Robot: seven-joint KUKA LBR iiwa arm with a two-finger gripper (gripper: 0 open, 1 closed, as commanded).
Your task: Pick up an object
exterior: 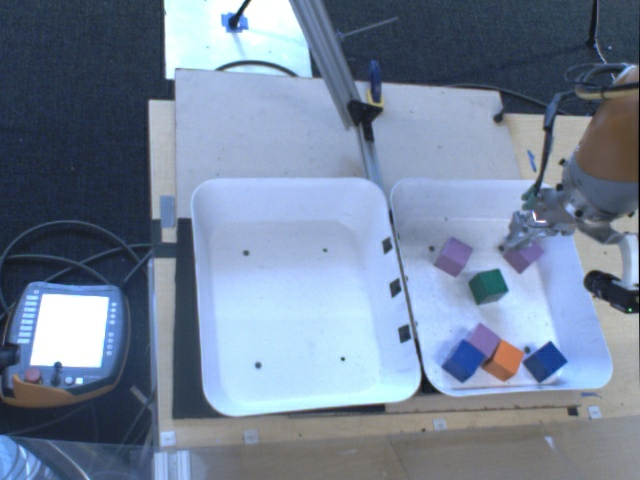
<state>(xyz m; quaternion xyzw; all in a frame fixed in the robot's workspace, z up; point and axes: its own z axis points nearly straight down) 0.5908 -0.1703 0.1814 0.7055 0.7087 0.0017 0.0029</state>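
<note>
Purple cube (523, 257) near right bin's (590, 368) far wall

Dark carpet (80, 118) surrounds wooden bench (160, 148). Pale board (270, 128) lies on far bench. Metal pole (325, 48) slants overhead. Pendant (65, 343) with cables (60, 243) on floor, left.

Worktop (280, 128): pale board surface. Teach pendant (62, 343), lit screen, lies off the worktop at 9 o'clock, black cables (60, 243) looped around it. Slanted metal pole (325, 43) rises toward 12 o'clock. Dark carpet (80, 88) surrounds.
</note>
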